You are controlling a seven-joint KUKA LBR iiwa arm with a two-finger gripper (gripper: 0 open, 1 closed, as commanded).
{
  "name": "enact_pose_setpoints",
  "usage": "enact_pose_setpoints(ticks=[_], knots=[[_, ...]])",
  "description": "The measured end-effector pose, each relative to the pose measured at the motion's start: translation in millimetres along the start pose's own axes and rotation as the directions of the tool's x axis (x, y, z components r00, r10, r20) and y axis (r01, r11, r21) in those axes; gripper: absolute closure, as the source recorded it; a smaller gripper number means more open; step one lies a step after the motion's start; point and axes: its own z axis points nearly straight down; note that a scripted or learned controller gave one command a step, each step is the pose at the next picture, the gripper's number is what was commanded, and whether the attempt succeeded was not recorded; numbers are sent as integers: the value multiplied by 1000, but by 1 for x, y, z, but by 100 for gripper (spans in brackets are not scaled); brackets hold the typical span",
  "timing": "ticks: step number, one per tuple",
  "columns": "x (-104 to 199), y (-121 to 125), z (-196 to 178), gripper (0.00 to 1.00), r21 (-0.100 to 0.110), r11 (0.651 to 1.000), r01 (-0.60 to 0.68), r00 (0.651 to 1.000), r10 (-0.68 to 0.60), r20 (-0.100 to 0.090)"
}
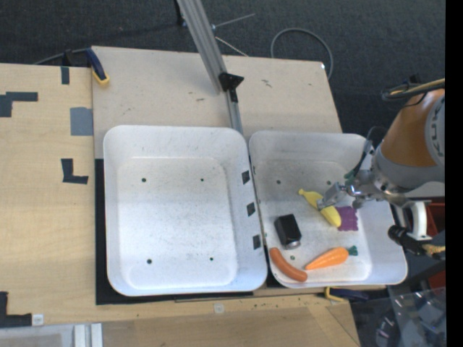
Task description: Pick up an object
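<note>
Two shallow white bins side by side, centre of frame. Left bin [173,208] shows bare floor with a few dark dots. Right bin [307,157] holds the objects, all in its lower half: yellow banana [320,206] right of centre, a purple piece [349,219] touching its right end, a black block [288,230] lower left of the banana, an orange carrot [330,258] with green top near the bottom rim, an orange-red sausage [287,264] just left of the carrot. Arm [412,147] enters from right edge; gripper [340,192] sits just above the banana, fingers too small to read. Grey pole [206,42] slants down from the top of frame.
</note>
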Motion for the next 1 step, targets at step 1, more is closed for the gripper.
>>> enact_pose_setpoints(ticks=[1], knots=[[0, 1, -13, 100, -3, 1000, 1, 1000, -1, 1]])
